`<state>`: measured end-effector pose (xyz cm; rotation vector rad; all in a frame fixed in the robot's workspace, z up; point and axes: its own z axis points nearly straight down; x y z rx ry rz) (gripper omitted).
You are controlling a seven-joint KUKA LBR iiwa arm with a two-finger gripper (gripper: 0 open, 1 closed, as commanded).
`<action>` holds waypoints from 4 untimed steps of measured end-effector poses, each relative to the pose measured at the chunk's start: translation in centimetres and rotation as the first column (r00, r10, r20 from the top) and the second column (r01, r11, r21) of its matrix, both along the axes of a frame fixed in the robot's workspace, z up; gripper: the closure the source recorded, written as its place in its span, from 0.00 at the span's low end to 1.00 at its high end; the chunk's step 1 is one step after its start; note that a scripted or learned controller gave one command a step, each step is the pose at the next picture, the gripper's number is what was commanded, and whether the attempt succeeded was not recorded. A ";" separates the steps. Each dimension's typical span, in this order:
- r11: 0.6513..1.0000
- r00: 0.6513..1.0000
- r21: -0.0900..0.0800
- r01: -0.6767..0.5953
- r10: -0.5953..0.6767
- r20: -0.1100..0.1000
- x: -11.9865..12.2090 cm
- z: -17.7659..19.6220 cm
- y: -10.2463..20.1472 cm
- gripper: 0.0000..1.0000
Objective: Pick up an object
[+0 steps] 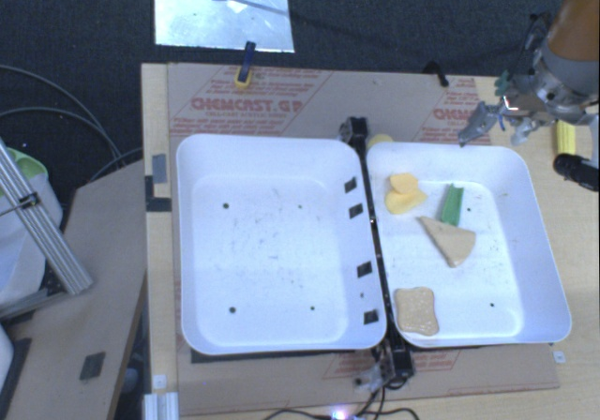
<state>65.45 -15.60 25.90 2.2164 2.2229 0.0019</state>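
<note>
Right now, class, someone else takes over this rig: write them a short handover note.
Tool: hovering over the right bin's far rim, open, holding nothing.
Things, all in the right bin: yellow piece, green stick, tan wedge, beige slice.
Done: nothing picked up yet.
Left: lower onto one item, grip it, lift it. The beige slice lies apart from the others, so it is probably the easiest.

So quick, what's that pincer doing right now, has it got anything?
Pincer: fingers spread open, nothing between them, above the far edge of the right bin.
</note>
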 end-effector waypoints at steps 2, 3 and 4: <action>1.000 1.000 0.003 -0.004 0.004 -0.003 -3.0 -17.7 -0.9 0.00; 1.000 1.000 0.000 0.006 -0.006 -0.003 -6.3 -17.4 -5.3 0.00; 1.000 1.000 0.004 0.000 0.000 -0.007 -11.6 -17.5 0.2 0.00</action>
